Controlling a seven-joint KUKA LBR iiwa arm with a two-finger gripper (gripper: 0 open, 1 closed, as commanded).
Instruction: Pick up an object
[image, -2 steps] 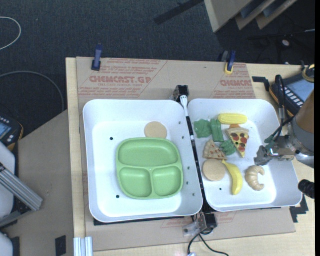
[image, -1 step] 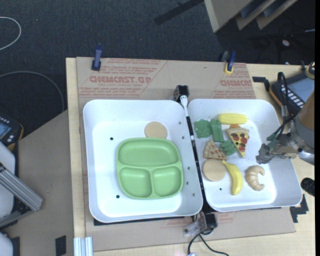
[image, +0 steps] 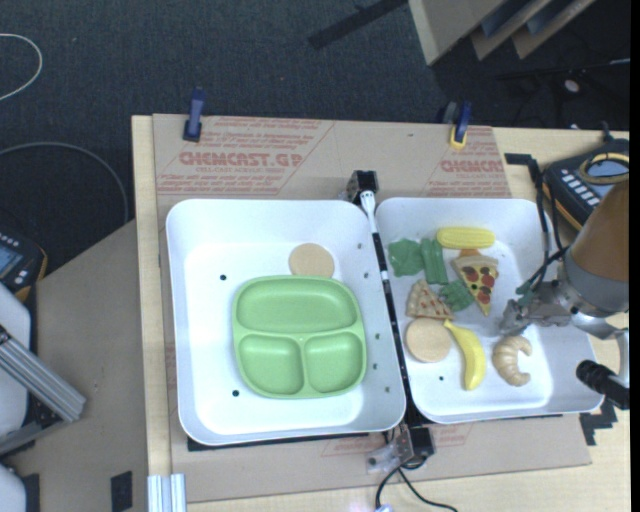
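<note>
Two white bins side by side on the bench: left bin, right bin.

Left bin, 2 items:
- 1 green divided tray, three compartments, sitting centre of the bin
- 1 round tan cookie, just beyond the tray's far edge, touching or nearly so

Right bin, 8 items, all toy food:
- 1 corn cob, far side
- 1 pizza slice, just below the corn
- 1 green leafy piece, left of the pizza
- 1 smaller green piece, between pizza and waffle
- 1 waffle wedge
- 1 round tan cookie, second one, below the waffle
- 1 banana, just right of that cookie
- 1 croissant, right of the banana, close but apart

Arm is in from the right, over the right bin's right edge. Gripper is low in the bin, just above the croissant and right of the pizza. Claw state: can't tell, the tips are too small and blurred. Nothing visible between them.

Candidate pick targets are all in the right bin; nearest to the gripper is the croissant, lying on the bin floor.
</note>
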